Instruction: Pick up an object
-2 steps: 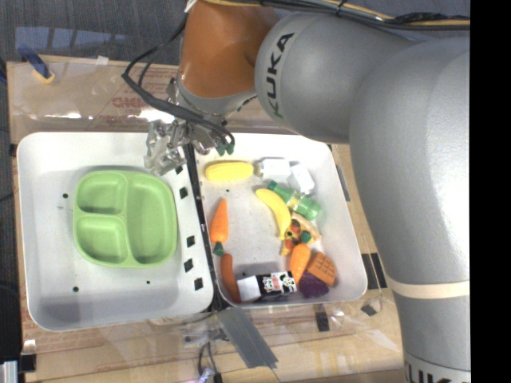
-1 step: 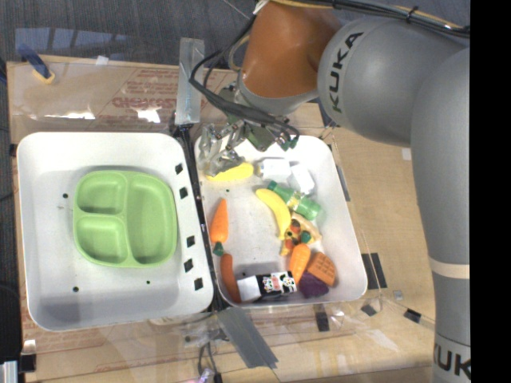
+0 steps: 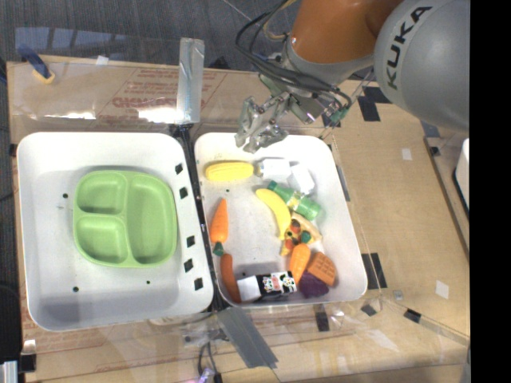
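Just below the gripper (image 3: pixel 257 128) lies the corn cob (image 3: pixel 229 170), its long axis running left-right. Its metal fingers hang spread, pinching nothing.

The left bin (image 3: pixel 40 214) is white and carries a pale green divided plate (image 3: pixel 125 217). The right bin (image 3: pixel 339 214) is white too, its floor faintly speckled. In it lie a yellow corn cob (image 3: pixel 228 170), a yellow banana (image 3: pixel 275 208), an orange carrot (image 3: pixel 219 222), a white block (image 3: pixel 274 167), a green bottle (image 3: pixel 294 200) and a black-and-white cow-patterned carton (image 3: pixel 277 282). A purple piece (image 3: pixel 319 274) sits by an orange one (image 3: pixel 299 258). The arm (image 3: pixel 423 46) is grey with an orange band (image 3: pixel 343 14); the gripper (image 3: pixel 257 130) is silvery metal. The bench (image 3: pixel 399 214) is tan cardboard with black tape marks.
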### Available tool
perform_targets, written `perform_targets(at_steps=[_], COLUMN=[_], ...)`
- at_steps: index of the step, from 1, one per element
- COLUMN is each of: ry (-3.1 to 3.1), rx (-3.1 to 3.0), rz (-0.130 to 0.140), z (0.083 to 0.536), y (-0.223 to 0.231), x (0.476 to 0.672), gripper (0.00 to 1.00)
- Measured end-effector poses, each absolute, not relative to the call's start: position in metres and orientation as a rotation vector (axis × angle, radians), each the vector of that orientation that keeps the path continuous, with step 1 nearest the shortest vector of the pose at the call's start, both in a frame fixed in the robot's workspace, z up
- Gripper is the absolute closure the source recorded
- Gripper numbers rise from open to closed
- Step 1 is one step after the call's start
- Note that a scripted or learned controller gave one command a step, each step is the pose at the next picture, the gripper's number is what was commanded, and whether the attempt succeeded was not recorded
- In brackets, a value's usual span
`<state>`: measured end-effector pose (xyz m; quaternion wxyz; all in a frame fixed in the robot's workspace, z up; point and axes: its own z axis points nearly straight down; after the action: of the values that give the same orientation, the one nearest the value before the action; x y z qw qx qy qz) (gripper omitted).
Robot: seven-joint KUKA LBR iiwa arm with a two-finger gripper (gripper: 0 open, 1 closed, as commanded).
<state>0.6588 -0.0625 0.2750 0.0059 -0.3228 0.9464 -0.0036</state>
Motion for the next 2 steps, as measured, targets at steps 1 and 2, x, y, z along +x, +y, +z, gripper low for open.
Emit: perform_targets(at_steps=[1, 2], ry=[2.813, 2.709], rx=[-1.396, -1.591], rz=[-0.005, 0.006], z=[0.262, 0.22], y=[-0.215, -0.133], x=[0.643, 0.657], gripper=[1.0, 1.0])
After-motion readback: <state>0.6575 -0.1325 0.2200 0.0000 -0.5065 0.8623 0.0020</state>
